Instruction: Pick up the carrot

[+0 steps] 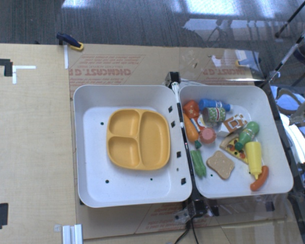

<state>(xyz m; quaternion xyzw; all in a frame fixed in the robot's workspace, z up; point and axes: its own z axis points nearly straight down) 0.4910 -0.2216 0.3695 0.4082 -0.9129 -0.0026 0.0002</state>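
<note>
Left bin: yellow divided plate sits mid-floor, a bit toward the far wall.

Right bin: carrot lies flat against the bin's left wall, about midway along it. Long axis runs far-to-near, nearly parallel to that wall, with the near end angled slightly right. Can't tell which end is the tip.

A red piece touches its far end. A green pod lies just past its near end on roughly the same line. A pink round piece is just beside it on the right.

Further right: blue bottle near the far wall, bread slice, pizza wedge, yellow bottle, and a sausage at the near right corner.

My pincer: can't tell its opening or whether it touches anything.
</note>
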